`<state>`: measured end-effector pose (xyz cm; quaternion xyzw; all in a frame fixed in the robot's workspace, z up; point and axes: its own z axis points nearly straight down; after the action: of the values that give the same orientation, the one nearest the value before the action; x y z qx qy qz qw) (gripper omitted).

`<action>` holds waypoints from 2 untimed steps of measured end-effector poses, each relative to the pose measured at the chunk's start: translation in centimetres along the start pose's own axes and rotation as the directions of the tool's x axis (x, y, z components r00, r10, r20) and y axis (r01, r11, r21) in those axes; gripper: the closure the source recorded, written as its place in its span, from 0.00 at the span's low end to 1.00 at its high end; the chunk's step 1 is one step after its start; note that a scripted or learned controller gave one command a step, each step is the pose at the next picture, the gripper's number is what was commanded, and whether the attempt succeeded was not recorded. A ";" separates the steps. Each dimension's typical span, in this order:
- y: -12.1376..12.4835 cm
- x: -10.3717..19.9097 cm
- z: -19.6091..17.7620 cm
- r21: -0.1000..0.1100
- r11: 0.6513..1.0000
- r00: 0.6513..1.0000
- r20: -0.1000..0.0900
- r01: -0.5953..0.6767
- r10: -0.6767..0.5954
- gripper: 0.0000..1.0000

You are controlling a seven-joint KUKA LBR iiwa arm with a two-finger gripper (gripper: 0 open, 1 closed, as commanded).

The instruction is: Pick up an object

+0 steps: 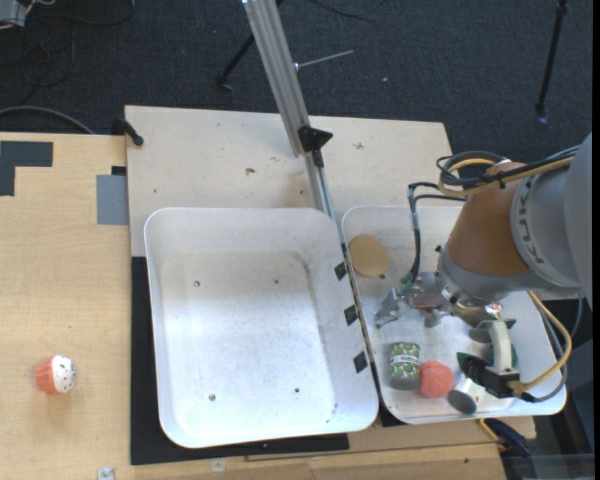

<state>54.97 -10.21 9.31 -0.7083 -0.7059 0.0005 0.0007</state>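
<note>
Nearest, lying loose in shallow white right bin [552, 400]: round red ball [436, 379] touching small green patterned can [404, 362], free to grasp. Just above, metal two-finger gripper [412, 304]; grip state impossible to tell.

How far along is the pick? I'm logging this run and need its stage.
Done: the arm has reached over the right bin, and the gripper sits low among the things there. In hand: nothing that I can see; whether it has gripped anything is unclear. Left: grasping and lifting. The tan disc, green can and red ball all lie in the bin.
</note>
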 end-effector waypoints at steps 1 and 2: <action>0.0 -0.3 -1.0 -0.003 1.000 1.000 0.001 -0.008 0.008 1.00; -0.1 0.0 -5.3 -0.003 1.000 1.000 0.000 0.003 -0.003 1.00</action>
<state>54.89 -10.21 14.65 -0.7073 -0.7069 -0.0004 -0.0002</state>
